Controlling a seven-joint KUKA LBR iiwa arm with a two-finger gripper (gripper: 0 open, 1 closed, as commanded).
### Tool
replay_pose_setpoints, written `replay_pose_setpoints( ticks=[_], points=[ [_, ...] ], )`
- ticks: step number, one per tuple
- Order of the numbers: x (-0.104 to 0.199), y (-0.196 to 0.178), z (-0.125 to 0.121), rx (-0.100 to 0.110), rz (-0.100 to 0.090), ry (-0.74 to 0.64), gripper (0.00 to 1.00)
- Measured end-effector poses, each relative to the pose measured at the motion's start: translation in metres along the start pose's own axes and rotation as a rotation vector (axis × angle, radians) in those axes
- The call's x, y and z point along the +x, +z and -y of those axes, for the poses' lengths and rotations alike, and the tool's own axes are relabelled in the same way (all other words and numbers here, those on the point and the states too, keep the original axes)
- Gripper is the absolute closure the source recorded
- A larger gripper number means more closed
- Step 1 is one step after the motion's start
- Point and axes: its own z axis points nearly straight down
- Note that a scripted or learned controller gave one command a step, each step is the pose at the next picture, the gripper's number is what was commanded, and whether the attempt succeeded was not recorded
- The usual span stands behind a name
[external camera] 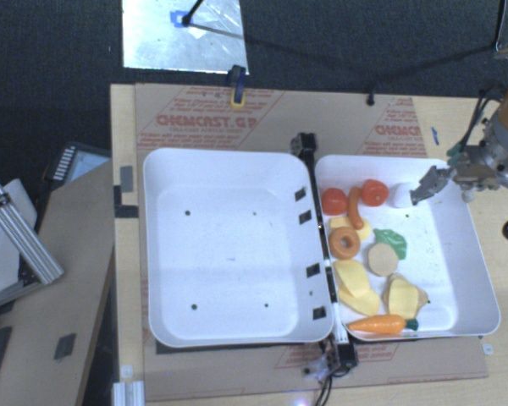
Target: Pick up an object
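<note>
Approaching is judged to be the step in hand: the tool (425, 188) is poised above the right bin (478, 260), and nothing is seen between its fingers. Whether those fingers are apart or together cannot be told from the camera view. Just beside the tool tip, a white object (400, 195) lies on the bin floor, with a red tomato (373, 192) just past it. Farther from the tool are set a green piece (392, 242), a round beige piece (383, 261), an orange ring (345, 243) and a second red piece (334, 201). Farthest off in this bin, a carrot (378, 324) is laid along the front wall. The left bin (229, 167) lies well apart. For the next move, one object must be selected, the tool centred over it and lowered.
</note>
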Motion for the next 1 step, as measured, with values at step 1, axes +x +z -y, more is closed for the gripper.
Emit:
replay_pose_setpoints(
  ticks=[1],
  points=[
    [0.0053, 0.1411, -0.0709, 0.003, -0.001, -0.005, 0.0]
  ],
)
